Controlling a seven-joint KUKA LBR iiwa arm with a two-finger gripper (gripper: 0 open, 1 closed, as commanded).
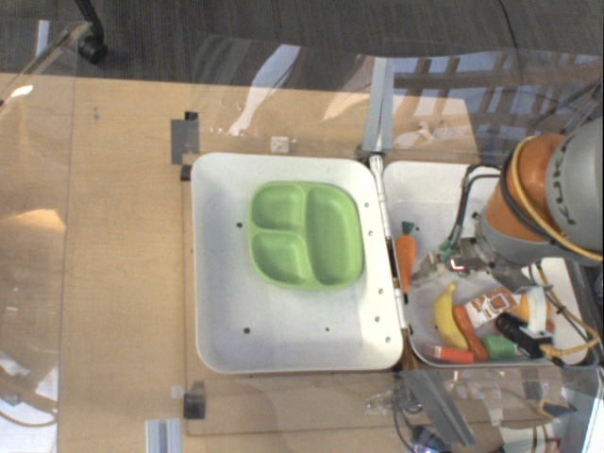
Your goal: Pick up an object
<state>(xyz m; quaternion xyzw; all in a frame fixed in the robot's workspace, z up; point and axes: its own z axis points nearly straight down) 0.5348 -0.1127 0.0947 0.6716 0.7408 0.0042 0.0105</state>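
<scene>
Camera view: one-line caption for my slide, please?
Arm's end effector over the right bin near a carrot and banana; green divided plate sits in the left bin.

no legible txt, orange-white pack (491, 306) print too small

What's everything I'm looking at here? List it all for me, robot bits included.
bench: one, tan wood, under everything
left bin: one, white, on the view's left of the pair
right bin: one, white, beside it, under the arm
divided plate: one, green, middle of the left bin
carrot: one, orange with a green top, along the right bin's left wall
banana: one, yellow, near the right bin's front
red-orange piece: one, by the front wall, too small to identify
green piece: one, by the front wall, right of the red-orange one
packet: one, orange and white, right of the banana
arm: one, grey with an orange band, reaching in from the right
gripper: one, low over the right bin, between carrot and packet
</scene>
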